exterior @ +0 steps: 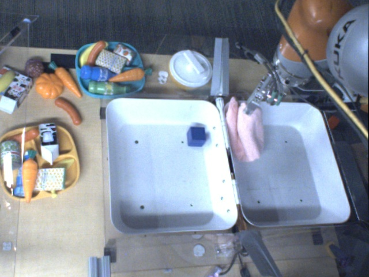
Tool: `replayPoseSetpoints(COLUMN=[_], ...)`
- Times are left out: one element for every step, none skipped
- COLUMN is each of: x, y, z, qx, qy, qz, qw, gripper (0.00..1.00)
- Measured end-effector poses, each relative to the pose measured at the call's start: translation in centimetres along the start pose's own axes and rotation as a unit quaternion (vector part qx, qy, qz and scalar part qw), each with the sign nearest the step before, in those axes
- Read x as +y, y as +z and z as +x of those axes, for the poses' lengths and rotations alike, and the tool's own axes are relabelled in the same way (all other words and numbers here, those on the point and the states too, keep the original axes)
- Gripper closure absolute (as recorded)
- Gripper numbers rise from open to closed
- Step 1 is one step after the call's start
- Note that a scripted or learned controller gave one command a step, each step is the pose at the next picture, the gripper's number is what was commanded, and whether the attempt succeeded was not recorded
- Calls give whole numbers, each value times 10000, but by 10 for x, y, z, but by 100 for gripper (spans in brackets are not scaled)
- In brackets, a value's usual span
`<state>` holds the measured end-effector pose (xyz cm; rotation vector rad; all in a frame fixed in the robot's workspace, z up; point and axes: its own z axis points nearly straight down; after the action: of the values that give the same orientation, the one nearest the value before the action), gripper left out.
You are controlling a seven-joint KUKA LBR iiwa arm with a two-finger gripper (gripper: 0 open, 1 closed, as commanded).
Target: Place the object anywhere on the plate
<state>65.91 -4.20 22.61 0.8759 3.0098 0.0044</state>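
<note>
A pink cloth (245, 133) hangs down at the left edge of the right bin (300, 212), close to the divider between the two bins. Its top corner is pinched between the fingers of my gripper (253, 104), which is shut on it just above the bin's back left corner. A small blue cube (197, 135) lies in the left bin (155, 206), toward its back right. A blue plate (86, 86) and a yellow plate (72, 154), both loaded with toy food, stand on the bench to the left of the bins.
A white lidded bowl (190, 68) stands behind the left bin. Loose toy vegetables, among them a small pumpkin (48, 86) and a sausage (69, 111), lie at the far left. A grey post (218, 68) rises behind the bins' divider.
</note>
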Motion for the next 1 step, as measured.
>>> replayPoseSetpoints(x=[26], y=[-9], z=[39], qx=[6], qy=[-1990], qz=[0], qw=[9800], gripper=[100])
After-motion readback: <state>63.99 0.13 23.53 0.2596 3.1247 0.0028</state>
